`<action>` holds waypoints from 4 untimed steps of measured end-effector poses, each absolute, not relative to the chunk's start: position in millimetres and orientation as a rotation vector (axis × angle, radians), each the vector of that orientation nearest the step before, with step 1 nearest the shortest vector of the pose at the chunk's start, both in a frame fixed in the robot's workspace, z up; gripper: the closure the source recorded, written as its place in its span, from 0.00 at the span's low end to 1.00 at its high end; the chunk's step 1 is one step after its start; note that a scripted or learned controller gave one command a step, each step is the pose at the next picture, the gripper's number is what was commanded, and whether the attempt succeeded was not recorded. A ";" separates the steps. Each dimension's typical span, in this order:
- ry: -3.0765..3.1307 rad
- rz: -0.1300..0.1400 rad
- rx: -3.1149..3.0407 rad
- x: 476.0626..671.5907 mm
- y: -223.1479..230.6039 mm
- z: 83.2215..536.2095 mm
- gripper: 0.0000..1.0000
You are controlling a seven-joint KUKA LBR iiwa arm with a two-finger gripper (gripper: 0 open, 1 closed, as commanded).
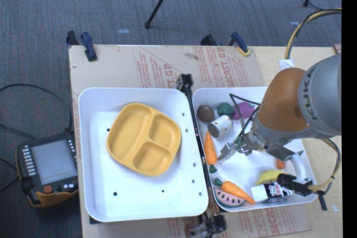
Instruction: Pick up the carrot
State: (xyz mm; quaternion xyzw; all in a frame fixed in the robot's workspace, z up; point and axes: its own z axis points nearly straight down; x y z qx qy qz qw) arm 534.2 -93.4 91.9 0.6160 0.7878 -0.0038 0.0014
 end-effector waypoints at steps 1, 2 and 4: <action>2.426 -0.007 2.014 473.0 -93.4 85.3 0.00; 2.419 -0.008 2.031 472.2 -95.1 93.8 1.00; 2.414 -0.012 2.048 471.1 -95.8 101.7 1.00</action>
